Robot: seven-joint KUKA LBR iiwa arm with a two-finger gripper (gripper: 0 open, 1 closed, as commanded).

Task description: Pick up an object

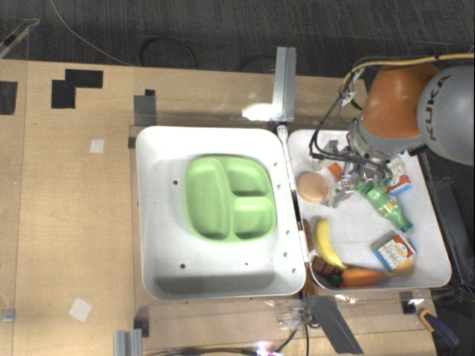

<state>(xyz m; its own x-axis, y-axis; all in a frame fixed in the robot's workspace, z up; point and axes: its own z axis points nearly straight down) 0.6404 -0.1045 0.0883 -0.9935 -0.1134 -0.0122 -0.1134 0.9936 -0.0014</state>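
Note:
The right bin (pixel 438 262) holds several objects: a tan round bun (pixel 312 188), a yellow banana (pixel 326 243), an orange carrot (pixel 363 277), a green bottle (pixel 386 204), a small colourful box (pixel 393 252) and a red-and-white item (pixel 398 176). My gripper (pixel 355 185) hangs low over the bin's upper middle, between the bun and the green bottle, with a small red piece (pixel 335 170) just to its left. The arm's wrist covers much of the fingers.
The left bin (pixel 152 221) holds a green divided tray (pixel 228 197). A metal post (pixel 284 84) stands behind the divider between the bins. A dark brown item (pixel 326 270) lies by the carrot's left end. Black cables loop off the wrist.

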